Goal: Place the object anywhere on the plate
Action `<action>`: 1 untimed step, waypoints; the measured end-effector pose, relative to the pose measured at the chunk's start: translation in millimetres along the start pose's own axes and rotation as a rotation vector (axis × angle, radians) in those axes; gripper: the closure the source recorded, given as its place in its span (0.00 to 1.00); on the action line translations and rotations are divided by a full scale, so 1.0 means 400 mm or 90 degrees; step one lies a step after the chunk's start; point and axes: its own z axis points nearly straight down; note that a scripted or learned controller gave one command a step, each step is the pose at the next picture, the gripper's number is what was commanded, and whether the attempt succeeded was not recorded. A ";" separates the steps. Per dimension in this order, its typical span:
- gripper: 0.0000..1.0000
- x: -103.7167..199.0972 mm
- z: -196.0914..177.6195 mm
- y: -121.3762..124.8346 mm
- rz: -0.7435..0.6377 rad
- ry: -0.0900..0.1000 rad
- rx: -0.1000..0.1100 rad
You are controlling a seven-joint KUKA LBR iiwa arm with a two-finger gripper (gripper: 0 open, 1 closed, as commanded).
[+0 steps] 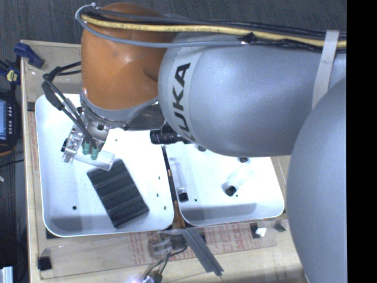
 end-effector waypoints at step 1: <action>1.00 0.077 0.192 -0.035 0.021 0.002 0.003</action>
